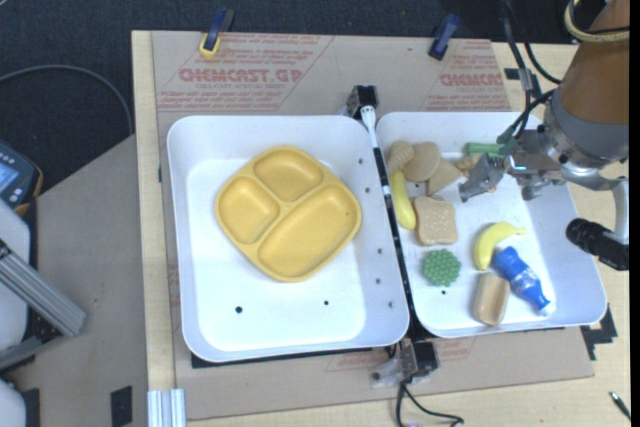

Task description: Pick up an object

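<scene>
On the desk (330, 75), the right bin (585, 300) holds the food toys. The tool (487, 173) hangs just right of the tan pieces (425, 160), its tips too small to tell whether spread or closed. The arm (600, 85), cut off at the edge, reaches in low from the bin's right. Banana (402, 200), bread slice (436, 220), green ball (441, 267) and blue bottle (522, 277) lie near the tool.

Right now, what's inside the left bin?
The left bin holds one yellow divided plate, lying flat with its three compartments bare. The bin floor beneath the plate is covered, so anything under it can't be seen.
</scene>
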Controlling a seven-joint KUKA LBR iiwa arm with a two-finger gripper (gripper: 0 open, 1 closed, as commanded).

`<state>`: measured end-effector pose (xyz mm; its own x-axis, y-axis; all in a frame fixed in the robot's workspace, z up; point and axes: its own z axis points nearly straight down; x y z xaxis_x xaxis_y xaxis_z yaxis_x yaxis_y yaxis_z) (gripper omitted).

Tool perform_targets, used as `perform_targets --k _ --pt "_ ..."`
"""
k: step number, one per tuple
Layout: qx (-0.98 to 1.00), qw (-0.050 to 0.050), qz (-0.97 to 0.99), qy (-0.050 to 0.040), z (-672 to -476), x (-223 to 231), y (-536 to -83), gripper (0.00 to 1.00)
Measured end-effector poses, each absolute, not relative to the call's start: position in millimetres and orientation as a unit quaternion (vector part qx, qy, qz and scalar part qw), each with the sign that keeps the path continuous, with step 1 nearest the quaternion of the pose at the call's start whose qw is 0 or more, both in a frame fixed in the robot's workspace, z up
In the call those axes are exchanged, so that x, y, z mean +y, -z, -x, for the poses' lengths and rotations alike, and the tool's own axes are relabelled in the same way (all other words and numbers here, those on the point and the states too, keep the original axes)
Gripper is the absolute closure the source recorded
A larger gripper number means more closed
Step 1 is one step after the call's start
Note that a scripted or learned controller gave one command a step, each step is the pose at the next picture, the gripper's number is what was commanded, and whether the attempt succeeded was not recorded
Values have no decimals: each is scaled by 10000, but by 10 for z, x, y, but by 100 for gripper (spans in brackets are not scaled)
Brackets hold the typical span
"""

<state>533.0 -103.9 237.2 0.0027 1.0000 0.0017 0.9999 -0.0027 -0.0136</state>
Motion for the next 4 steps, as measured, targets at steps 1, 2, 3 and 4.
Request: perform_targets --k 1,2,3,4 --pt "-7071 -2 7071 2 -5355 -1038 -2442 0" --pt "-7070 22 7072 -10 -5370 -988 -2014 0" --pt "-7070 22 7072 -10 -5438 -991 -1567 0" --pt "-7063 15 7079 2 -5400 -1021 -967 0"
